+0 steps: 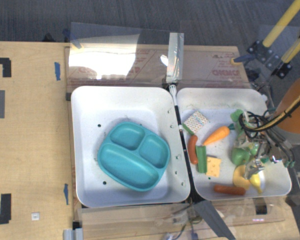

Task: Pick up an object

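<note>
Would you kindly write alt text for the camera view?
The pincer is low in the right bin among toy food: a carrot, cheese and a sausage. The left bin holds a teal divided plate.

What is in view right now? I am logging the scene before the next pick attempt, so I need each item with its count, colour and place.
bins: 2, white, side by side on the bench
divided tray: 1, teal, in the left bin
carrot: 1, orange, middle of the right bin
checkered packet: 1, white patterned, upper left of the right bin
cheese wedge: 1, yellow, lower middle of the right bin
sausage: 1, red-orange, near the right bin's front edge
green piece: 1, green, beside the cheese wedge
hand: 1, metal and cables, low over the right bin's right side
</note>
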{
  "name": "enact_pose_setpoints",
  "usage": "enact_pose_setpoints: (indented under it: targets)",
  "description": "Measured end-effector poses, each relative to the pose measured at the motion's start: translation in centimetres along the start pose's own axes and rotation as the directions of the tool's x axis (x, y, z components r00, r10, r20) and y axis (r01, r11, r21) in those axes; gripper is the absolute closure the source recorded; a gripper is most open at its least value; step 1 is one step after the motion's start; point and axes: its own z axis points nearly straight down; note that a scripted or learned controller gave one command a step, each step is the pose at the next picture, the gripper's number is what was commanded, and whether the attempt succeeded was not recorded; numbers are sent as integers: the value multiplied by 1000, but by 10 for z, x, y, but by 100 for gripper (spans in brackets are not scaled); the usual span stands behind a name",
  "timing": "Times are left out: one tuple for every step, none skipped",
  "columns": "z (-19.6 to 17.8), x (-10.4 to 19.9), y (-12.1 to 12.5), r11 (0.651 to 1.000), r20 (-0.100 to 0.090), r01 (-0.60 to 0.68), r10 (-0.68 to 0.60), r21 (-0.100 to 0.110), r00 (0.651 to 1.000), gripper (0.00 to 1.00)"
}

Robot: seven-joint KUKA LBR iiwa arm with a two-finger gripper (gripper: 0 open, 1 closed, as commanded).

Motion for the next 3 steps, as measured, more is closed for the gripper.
enact_pose_setpoints:
  targets:
    - [2,-69,82,993,3,117,-117,-5,993,0]
    - [0,-10,106,997,0,79,-79,-3,997,0]
    - [2,-74,103,997,2,80,-80,-2,997,0]
